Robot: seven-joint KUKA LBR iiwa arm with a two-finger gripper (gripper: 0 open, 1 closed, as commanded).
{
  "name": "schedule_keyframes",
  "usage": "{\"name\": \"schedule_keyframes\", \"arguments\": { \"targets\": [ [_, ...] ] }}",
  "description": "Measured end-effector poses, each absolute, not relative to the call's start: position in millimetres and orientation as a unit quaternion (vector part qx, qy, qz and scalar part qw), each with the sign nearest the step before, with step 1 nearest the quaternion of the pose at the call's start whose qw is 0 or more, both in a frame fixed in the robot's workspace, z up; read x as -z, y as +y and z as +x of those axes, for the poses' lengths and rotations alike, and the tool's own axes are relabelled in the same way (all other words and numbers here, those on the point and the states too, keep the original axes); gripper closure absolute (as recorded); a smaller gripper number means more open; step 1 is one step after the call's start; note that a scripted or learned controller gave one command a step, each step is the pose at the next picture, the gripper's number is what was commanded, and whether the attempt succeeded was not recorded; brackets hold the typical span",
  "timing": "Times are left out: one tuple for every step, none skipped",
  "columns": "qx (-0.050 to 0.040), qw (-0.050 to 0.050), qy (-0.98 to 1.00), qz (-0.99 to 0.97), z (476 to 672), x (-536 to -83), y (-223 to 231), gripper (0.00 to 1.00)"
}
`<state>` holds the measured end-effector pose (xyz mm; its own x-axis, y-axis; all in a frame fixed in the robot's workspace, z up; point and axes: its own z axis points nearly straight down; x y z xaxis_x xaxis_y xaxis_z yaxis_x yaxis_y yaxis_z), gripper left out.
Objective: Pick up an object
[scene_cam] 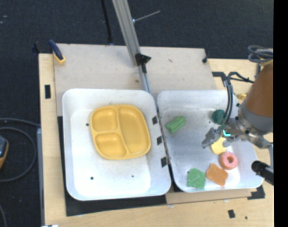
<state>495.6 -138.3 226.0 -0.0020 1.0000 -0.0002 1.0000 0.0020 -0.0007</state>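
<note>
A yellow piece (218,146) lies in the right bin (191,108) just under my gripper (215,138), whose grip I cannot tell, with a pink ring (228,161), an orange block (216,174), two green pieces (175,124) (196,178) around it, and a yellow divided plate (120,131) in the left bin (78,174).
</note>
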Motion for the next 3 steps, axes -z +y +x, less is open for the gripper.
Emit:
{"name": "schedule_keyframes", "arguments": {
  "targets": [
    [0.0001, 0.000, -0.708, -0.706, 496.0, -226.6, -138.3, 0.00],
    [-0.0013, 0.002, -0.707, -0.707, 492.1, -169.2, -129.8, 0.00],
    [-0.0011, 0.001, -0.707, -0.707, 493.3, -122.7, -138.5, 0.00]
  ]
}}
